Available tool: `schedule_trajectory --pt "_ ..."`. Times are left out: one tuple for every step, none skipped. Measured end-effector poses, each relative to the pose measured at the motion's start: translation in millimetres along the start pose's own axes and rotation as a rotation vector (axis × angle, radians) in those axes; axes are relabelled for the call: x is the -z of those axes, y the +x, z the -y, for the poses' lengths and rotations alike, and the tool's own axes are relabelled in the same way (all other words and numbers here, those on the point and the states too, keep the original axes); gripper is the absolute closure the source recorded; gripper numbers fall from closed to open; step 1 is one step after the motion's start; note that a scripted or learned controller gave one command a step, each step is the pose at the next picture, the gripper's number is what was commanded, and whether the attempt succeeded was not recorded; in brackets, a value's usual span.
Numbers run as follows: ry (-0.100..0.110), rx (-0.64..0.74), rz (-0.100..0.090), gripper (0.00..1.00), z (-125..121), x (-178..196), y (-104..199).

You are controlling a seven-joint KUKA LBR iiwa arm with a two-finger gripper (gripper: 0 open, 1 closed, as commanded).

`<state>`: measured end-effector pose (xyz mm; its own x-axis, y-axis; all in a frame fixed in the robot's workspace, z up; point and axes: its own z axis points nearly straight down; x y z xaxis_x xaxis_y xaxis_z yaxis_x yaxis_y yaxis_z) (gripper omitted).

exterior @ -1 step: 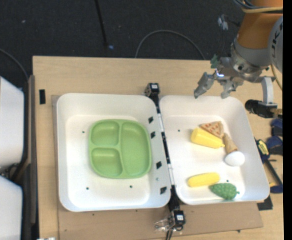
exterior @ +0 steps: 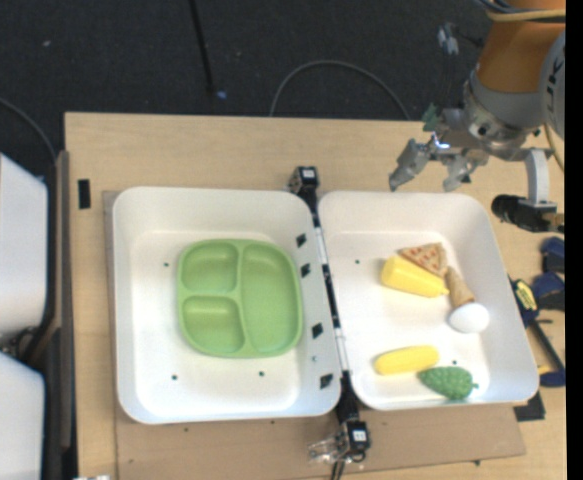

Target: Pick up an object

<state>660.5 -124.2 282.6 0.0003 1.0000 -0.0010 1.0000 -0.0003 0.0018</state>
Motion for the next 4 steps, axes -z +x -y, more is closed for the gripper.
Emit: schedule_trajectory --pt "0.004 0.001 0.001 0.00 -1.7 -42.3 1.5" --pt "0.005 -0.002 0.001 0.00 7.2 -90.2 4.1" --pt "0.002 -0.002 0.002 0.00 5.5 -135.8 -5.6" --pt "-0.004 -0.003 0.002 1.00 4.0 -121.5 -6.3"
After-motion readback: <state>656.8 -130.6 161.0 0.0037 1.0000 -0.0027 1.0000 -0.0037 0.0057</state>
